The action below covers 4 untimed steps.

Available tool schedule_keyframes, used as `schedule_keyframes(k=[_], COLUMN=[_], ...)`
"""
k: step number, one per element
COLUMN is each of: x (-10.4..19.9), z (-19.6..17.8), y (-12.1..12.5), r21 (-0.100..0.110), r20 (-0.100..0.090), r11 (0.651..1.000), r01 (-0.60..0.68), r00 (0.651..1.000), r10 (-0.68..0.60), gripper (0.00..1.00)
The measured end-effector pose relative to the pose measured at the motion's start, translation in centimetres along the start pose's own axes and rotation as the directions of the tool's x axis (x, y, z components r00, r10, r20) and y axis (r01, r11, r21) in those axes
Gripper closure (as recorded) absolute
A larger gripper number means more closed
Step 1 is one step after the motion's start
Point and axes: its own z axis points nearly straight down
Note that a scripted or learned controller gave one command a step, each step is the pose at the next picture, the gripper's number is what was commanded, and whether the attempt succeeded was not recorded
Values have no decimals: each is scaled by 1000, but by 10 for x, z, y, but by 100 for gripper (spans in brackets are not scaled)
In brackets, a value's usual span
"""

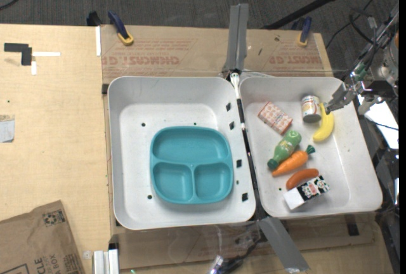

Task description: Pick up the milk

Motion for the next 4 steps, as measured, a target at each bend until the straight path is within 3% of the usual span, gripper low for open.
schedule_keyframes(k=[1, 2, 3, 4], x=[-7, 35, -15, -42], z=[141, 199, -93, 45], y=[-71, -71, -2, -71], r21=[-2, -3, -3, -2], r20=[-1, 0, 4, 3], r11=[914, 864, 732, 557], r01=[406, 504, 681, 830], r00=[914, 864, 732, 557], r10=[-406, -504, -681, -830], gripper=[0, 0, 0, 0])
